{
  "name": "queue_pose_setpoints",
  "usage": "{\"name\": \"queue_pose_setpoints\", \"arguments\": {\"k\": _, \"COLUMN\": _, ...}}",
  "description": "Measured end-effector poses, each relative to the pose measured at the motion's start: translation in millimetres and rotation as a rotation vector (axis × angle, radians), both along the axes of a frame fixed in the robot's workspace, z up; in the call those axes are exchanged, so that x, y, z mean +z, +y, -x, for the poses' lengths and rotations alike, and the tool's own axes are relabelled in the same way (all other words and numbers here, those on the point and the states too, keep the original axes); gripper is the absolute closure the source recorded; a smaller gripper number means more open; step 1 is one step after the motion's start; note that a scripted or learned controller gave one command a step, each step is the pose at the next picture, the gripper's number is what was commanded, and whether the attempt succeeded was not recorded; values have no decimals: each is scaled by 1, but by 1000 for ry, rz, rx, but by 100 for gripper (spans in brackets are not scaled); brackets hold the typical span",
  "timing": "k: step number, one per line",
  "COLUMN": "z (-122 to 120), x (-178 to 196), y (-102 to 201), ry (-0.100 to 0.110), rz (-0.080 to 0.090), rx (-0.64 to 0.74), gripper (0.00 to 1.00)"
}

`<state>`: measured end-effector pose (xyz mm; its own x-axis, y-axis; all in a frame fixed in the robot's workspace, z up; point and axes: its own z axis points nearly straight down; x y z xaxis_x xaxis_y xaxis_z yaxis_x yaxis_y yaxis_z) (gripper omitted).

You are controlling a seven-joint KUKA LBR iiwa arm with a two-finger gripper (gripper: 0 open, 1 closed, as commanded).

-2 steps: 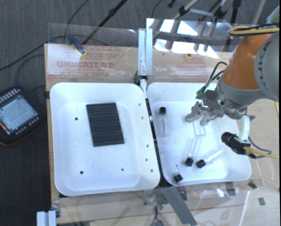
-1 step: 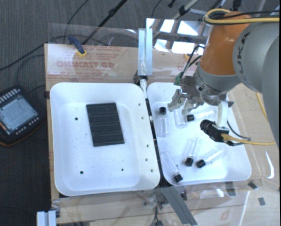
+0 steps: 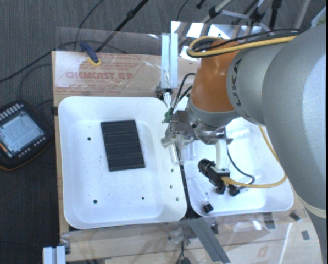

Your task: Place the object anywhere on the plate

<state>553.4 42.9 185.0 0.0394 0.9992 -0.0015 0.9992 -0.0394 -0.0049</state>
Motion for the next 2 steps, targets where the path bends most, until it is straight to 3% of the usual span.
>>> {"name": "queue_pose_setpoints", "arguments": {"k": 1, "z": 6, "x": -3, "y": 59, "ry": 0, "rz": -2, "rx": 225, "gripper": 100}}
{"name": "queue_pose_setpoints", "arguments": {"k": 2, "z": -10, "x": 0, "y": 133, "ry": -1, "rz": -1, "rx": 374, "gripper": 100}}
